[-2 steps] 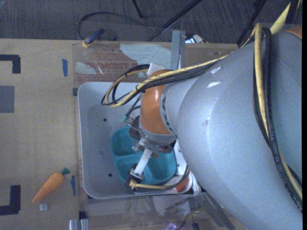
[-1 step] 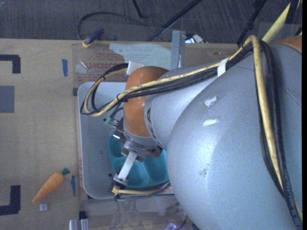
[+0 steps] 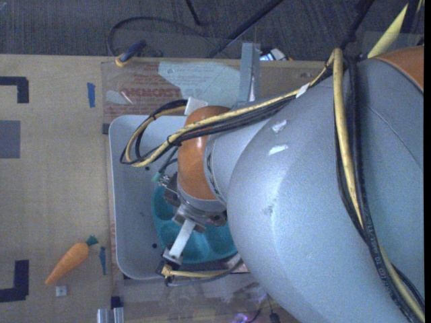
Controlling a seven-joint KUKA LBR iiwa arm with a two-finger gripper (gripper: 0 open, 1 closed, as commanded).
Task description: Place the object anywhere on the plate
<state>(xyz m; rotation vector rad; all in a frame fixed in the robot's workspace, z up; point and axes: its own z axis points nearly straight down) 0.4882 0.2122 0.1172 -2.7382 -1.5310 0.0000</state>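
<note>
— What does the arm (image 3: 316, 200) look like, filling the right of the frame?
— Smooth grey casing with a soft sheen and small bright glints; the orange band (image 3: 195, 160) near the centre is glossier, like painted metal or hard plastic. Yellow and black cables (image 3: 222, 116) along it look rubbery.
— And the plate (image 3: 195, 241)?
— Teal, smooth, shiny plastic, lower centre. The bin (image 3: 131, 200) around it is matt white plastic.
— The counter (image 3: 54, 180)?
— Pale, matt, wood-like board at left, with strips of blue tape. The carrot (image 3: 67, 261), lower left, looks like matt orange plastic.
— Above that?
— Dark, rough carpeted floor (image 3: 87, 12) along the top edge.
</note>
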